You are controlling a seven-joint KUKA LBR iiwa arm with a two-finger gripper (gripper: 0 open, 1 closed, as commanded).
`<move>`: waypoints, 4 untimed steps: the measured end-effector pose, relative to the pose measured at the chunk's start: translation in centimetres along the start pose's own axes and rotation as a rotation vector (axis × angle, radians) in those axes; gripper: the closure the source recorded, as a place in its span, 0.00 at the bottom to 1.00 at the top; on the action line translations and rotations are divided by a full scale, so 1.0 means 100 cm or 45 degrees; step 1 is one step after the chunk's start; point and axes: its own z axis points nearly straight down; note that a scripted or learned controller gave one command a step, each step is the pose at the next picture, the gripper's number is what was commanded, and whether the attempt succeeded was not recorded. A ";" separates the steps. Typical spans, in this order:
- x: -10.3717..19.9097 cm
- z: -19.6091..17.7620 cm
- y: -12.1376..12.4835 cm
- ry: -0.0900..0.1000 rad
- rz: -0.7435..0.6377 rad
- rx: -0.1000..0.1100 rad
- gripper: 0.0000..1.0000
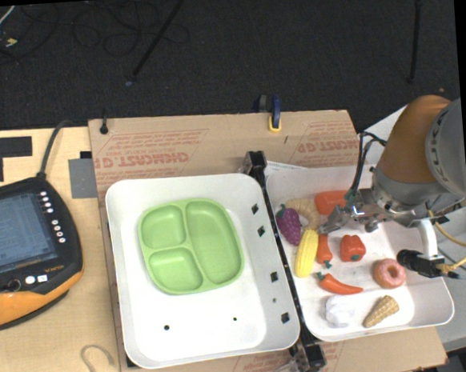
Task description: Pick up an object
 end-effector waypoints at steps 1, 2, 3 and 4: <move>-0.001 -0.010 -0.001 0.004 0.003 0.007 1.00; -0.006 -0.053 0.003 0.004 0.007 0.009 1.00; -0.013 -0.103 -0.005 0.004 0.009 0.008 1.00; -0.016 -0.131 -0.005 0.004 0.008 0.009 1.00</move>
